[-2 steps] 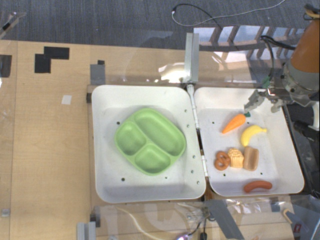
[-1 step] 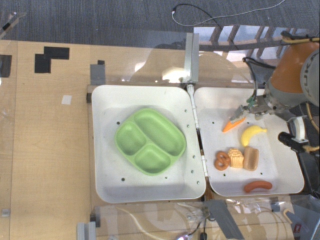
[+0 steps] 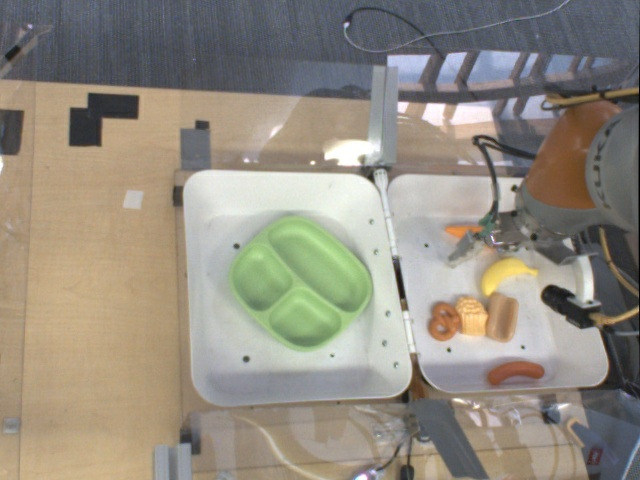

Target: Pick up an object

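Reaching from right, pincer (image 3: 470, 249) low beside banana (image 3: 506, 273)

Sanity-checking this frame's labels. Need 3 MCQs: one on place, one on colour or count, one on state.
1. Where does the green divided plate lie?
A. In the left bin
B. In the right bin
C. On the bare bench

2. What colour is the banana?
A. Red
B. Yellow
C. Blue

3. How does the gripper stand to the toy food?
A. It holds the plate aloft
B. It rests outside both bins
C. It is low in the right bin, beside the banana

Key: 1 A, the plate fills the middle of the left bin. 2 B, it is plainly yellow. 3 C, the gripper is in the right bin, left of the banana.
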Available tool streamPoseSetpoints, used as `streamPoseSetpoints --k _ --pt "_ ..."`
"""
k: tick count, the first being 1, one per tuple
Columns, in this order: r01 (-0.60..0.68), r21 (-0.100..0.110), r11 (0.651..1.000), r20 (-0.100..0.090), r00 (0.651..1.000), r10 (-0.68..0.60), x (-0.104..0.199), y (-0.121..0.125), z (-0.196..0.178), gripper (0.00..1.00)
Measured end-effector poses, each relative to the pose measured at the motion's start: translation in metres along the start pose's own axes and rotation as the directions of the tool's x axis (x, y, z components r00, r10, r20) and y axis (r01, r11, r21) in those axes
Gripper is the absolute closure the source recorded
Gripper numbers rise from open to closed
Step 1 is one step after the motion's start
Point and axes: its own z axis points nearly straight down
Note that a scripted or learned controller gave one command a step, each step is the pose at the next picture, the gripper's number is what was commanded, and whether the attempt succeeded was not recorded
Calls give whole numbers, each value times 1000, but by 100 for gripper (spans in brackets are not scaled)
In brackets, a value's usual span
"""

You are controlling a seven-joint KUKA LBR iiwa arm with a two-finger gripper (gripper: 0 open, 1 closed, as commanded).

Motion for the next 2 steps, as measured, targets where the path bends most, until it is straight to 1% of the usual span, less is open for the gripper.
streamPoseSetpoints --k 1,2 --pt "-13 3 1000 2 1000 13 -40 66 -33 0" --pt "9 3 1000 2 1000 -9 -57 15 1 0"
